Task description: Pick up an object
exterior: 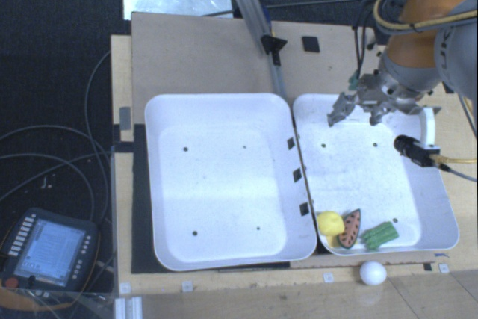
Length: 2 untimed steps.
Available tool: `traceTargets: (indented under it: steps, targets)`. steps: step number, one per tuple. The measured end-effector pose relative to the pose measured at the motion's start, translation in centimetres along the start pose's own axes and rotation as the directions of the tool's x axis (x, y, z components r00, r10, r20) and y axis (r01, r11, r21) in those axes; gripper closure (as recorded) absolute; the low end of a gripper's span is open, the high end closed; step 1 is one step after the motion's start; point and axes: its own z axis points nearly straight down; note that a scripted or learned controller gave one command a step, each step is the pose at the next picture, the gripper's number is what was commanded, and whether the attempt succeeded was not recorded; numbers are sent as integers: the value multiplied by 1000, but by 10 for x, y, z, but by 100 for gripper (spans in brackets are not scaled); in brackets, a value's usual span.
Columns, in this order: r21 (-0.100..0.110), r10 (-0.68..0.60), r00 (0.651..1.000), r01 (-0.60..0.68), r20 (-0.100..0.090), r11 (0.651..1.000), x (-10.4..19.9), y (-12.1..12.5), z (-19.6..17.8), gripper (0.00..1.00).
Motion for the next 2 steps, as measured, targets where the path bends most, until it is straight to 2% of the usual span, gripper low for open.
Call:
traceTargets:
  steps: [1,2]
  targets:
    - [-5,4,1000,-4,2,1000,-60,-3,-22,0]
    - [5,-1,1000,1,-2,1000,-26,-43,102,0]
